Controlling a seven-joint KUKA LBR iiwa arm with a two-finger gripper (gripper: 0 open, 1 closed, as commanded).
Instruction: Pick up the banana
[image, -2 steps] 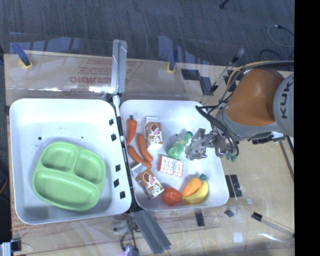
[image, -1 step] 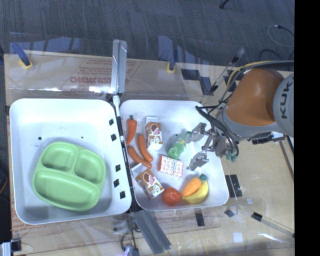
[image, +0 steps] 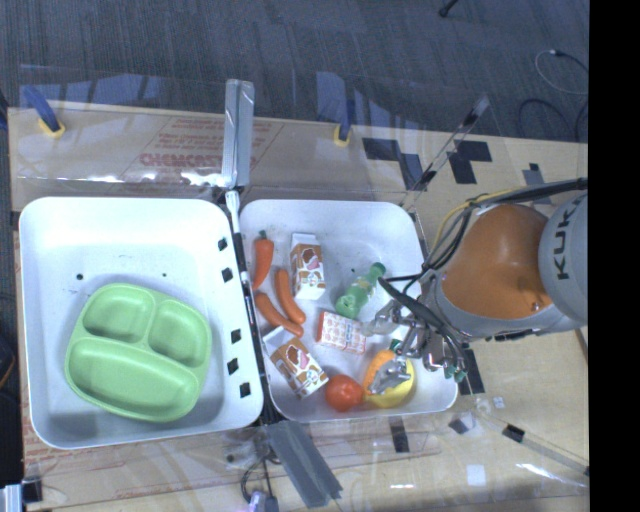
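The yellow banana (image: 398, 393) lies in the front right corner of the right bin (image: 330, 212), against its front wall. My gripper (image: 399, 373) is low over the banana's top, reaching in from the right and covering part of it. An orange piece (image: 377, 366) lies against the banana's left side. A red tomato (image: 343, 393) sits just left of that.
The right bin also holds a green bottle (image: 360, 292), a carrot (image: 262, 258), two orange sausage-like pieces (image: 285, 297), two small cartons (image: 307, 265) (image: 298, 366) and a red-and-white packet (image: 342, 332). A green divided plate (image: 138, 350) lies in the left bin (image: 60, 230).
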